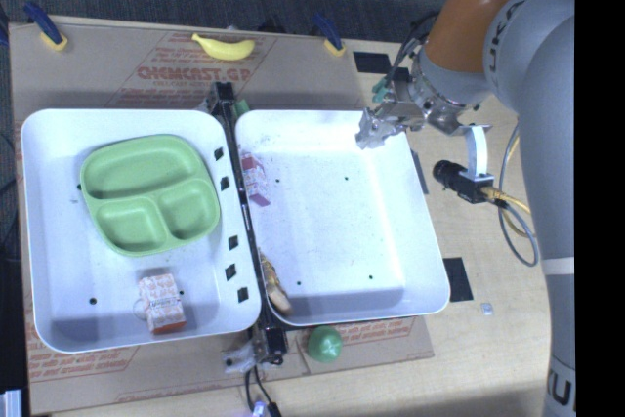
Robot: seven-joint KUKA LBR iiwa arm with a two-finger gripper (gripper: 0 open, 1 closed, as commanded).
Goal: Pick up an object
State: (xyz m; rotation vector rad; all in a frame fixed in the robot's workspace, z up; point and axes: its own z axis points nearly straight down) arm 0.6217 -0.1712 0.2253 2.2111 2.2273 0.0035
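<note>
White bins (59,327), two; one green tray (148,191), one carton (160,302).

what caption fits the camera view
Gripper over right bin's far corner; green tray and small box in left bin.

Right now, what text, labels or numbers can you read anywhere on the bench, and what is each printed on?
"CHICACAST" or similar, red print on the cardboard sheet behind the left bin: blurred, reading uncertain.
"KUKA", partly visible on the grey arm.
Small carton in the left bin: print too small to read.
Red-printed wrapper in the right bin: unreadable.
</note>
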